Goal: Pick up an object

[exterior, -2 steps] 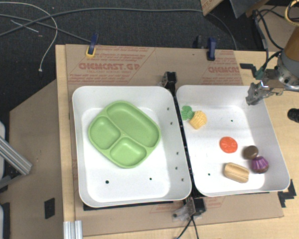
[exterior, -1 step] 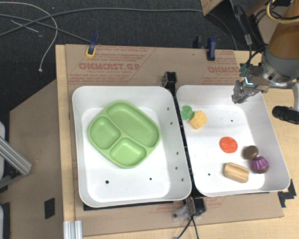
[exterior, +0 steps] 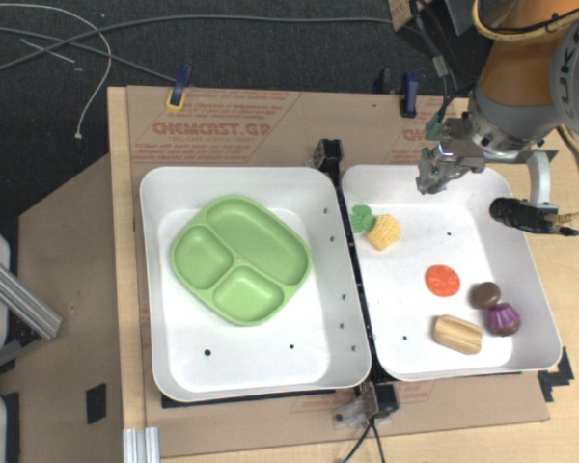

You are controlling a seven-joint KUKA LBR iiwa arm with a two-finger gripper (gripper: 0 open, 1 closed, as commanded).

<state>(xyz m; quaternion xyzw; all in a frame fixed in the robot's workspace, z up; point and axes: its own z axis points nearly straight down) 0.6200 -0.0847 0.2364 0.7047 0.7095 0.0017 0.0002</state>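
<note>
The tool (exterior: 436,178) hangs over the right bin's (exterior: 521,258) far edge, grip state unclear; the corn (exterior: 383,231) looks light, stiff, graspable mid-body.

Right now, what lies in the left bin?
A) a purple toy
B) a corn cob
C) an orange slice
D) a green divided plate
D: the green divided plate lies in the left bin; the small toys are in the right bin.
</note>
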